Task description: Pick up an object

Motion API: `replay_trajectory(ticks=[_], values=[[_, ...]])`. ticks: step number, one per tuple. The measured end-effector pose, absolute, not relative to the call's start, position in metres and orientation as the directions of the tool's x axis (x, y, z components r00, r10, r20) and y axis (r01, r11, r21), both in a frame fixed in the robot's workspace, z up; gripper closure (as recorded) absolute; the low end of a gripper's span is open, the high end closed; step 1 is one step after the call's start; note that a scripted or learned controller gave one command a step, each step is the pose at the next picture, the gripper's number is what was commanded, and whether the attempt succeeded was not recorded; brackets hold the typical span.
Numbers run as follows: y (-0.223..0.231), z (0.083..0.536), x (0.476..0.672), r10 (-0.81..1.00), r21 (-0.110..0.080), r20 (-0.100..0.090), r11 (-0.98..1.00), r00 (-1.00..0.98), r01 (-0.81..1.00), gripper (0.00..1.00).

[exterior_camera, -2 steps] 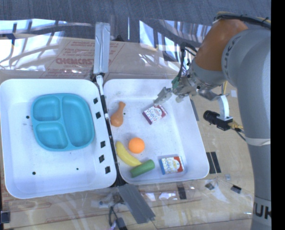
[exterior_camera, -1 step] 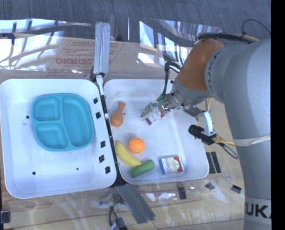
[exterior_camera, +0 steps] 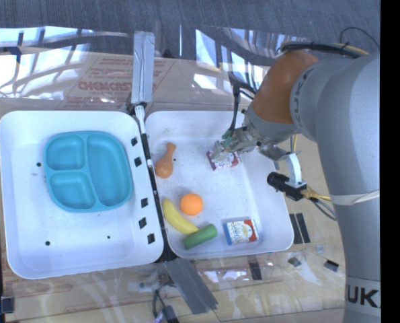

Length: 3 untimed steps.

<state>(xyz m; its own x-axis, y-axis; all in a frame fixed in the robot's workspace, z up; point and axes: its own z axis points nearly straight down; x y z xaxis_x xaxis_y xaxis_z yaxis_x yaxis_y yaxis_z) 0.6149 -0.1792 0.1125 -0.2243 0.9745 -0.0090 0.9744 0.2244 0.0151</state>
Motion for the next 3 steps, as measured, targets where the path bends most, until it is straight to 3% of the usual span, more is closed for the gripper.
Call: replay_trajectory(ticks=[1,2,3], values=[[-0.179,0.112,0.615,0.974,0.015,-0.009,0.225,-0.224,0.974,0.0],[-0.16,0.102,0.585,0.999,0.023,-0.009,0.039,-0.039,0.999,0.0],[-0.166,0.102,0.605,0.997,0.015,-0.005,0.081,-0.081,0.997,0.0]])
